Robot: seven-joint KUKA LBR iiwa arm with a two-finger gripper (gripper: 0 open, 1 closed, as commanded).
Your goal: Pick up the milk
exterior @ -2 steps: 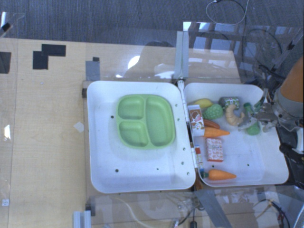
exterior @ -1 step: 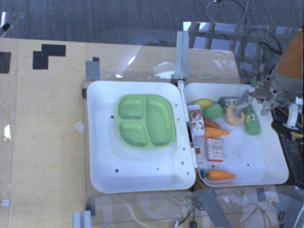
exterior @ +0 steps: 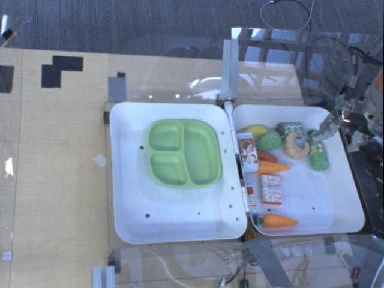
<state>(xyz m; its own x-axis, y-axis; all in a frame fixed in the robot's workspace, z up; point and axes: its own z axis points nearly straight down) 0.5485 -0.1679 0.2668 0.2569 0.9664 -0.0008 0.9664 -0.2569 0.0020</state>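
Note:
The milk [exterior: 247, 152] is a small white carton with red print. It lies flat along the left wall of the right bin [exterior: 345, 215]. A second red-and-white carton [exterior: 271, 189] lies just below and to its right. My gripper [exterior: 327, 129] hangs over the far right corner of the right bin, above a green bottle [exterior: 318, 156]. It is well to the right of the milk and holds nothing that I can see. The wrist is partly cut off at the view's right.
Packed around the cartons are a yellow fruit [exterior: 257, 130], a green vegetable [exterior: 269, 141], a can [exterior: 290, 128], a tan pastry [exterior: 296, 147], a red sausage [exterior: 267, 157] and two carrots [exterior: 273, 167] [exterior: 277, 221]. A green divided plate [exterior: 183, 153] sits in the left bin [exterior: 129, 215].

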